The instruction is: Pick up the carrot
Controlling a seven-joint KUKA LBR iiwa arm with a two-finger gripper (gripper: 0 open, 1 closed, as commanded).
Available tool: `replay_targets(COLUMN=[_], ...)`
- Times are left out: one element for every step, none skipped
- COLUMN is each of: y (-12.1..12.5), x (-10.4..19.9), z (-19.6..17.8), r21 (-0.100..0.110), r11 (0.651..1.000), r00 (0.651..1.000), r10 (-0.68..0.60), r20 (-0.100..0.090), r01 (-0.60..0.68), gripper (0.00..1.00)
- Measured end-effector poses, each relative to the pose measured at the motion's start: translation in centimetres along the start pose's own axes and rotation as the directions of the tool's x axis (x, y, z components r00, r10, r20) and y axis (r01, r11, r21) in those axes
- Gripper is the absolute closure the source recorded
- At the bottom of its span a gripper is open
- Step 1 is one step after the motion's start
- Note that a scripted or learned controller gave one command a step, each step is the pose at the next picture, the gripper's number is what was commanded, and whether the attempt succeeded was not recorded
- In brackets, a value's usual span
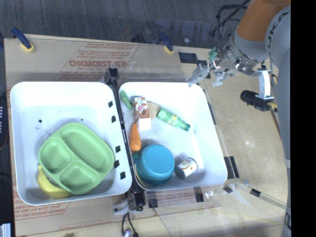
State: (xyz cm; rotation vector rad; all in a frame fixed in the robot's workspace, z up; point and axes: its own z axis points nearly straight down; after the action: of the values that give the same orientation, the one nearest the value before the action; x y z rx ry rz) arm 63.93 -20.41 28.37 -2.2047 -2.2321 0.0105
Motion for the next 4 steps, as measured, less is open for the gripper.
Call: replay_targets(y=[-3.5, -7.6, -7.6, -10.5], x=[3.2, 9.7, 10.5, 16.4], z=[15.7, 19.3, 19.3, 9.0], r21=[0.012, 0.002, 0.006, -0.001], r11=[0.995, 0.990, 0.964, 0.916], r00=[0.995, 0.990, 0.964, 0.916], r10=[-0.102, -0.143, 0.267, 0.401], r20=[-0.004, 0.002, -0.003, -0.004], r01=[0.102, 0.143, -0.267, -0.401], gripper=[0.00, 0.00, 0.00, 0.00])
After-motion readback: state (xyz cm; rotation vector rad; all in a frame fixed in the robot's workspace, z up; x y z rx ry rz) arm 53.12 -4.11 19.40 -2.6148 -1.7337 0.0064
